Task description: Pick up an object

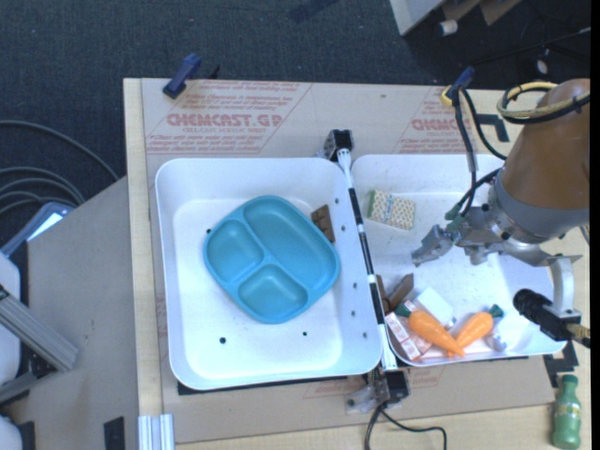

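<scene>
Apparently dark carpet floor (pixel 141 26) | wooden bench (pixel 281 111) | two white bins (pixel 178 251)

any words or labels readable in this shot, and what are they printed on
"CHEMCAST GP" in red, on the brown paper-covered board behind the left white bin.
The same red print behind the right white bin, cut off, reading about "CHEMC".
The finer red lines around both prints are too small to read.
</scene>
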`<state>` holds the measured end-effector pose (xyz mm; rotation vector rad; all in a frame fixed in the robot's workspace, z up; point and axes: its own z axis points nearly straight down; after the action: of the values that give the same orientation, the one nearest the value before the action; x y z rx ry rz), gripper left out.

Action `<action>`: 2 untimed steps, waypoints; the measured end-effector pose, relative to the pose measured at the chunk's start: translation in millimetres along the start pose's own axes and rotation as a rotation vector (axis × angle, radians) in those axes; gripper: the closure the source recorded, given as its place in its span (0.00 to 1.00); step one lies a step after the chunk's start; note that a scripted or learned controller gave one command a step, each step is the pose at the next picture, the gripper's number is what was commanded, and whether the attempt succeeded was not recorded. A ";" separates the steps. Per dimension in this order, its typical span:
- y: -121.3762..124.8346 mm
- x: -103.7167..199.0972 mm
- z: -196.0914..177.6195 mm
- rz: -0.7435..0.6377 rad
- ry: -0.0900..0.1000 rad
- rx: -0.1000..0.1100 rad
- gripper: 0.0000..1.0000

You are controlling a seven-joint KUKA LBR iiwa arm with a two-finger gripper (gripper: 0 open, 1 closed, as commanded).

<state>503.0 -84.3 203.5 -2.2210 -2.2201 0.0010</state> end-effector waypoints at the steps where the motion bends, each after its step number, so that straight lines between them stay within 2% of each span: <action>1: -23.8 -8.6 119.1 0.000 0.000 -0.001 0.00; 2: 23.8 -62.9 46.8 0.000 -0.001 -0.003 0.00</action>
<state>526.7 -147.1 156.7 -2.2236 -2.2218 -0.0008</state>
